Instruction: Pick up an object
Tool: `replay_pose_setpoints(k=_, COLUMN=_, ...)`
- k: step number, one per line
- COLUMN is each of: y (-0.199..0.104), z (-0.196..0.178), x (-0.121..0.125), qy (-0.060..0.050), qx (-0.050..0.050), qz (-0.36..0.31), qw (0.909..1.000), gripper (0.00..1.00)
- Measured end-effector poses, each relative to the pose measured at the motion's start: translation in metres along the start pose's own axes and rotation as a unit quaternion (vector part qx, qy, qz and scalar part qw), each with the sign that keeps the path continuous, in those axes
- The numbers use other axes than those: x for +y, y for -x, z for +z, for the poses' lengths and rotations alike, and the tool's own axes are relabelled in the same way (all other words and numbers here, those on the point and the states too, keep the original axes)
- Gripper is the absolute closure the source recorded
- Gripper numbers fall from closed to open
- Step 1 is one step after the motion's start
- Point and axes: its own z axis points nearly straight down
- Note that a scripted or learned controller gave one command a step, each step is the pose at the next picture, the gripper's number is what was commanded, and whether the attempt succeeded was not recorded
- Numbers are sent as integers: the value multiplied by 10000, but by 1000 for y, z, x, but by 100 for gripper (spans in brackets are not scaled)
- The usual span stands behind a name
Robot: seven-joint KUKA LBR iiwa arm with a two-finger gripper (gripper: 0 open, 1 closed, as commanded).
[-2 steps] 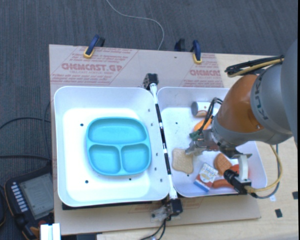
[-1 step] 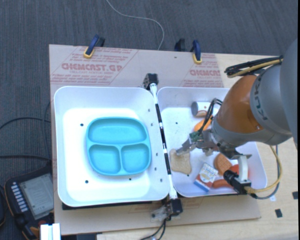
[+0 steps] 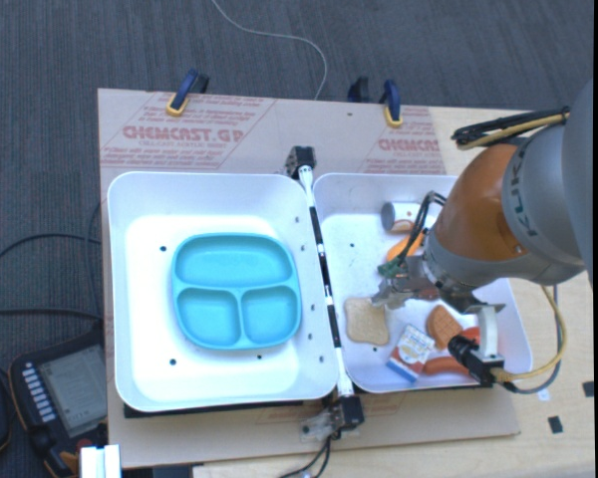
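i see my gripper (image 3: 399, 292) low in the right bin (image 3: 359, 252), but i cannot tell how it is set. a flat tan bread slice (image 3: 367, 321) lies just beside it. a smooth blue tray (image 3: 237, 289) with three dips sits in the left bin (image 3: 140, 267). the big arm (image 3: 498, 217) covers part of the toys.

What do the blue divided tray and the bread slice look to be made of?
Blue tray: likely moulded plastic, smooth with a slight sheen, one even colour and rounded compartment walls. Bread slice: probably a toy, plastic or foam; flat, matte tan with a darker crust edge. Material is uncertain from this view.
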Motion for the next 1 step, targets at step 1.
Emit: replay_pose_setpoints(k=1, y=0, z=0, x=0, qy=-1, qx=0, qz=0, qw=10000, gripper=0)
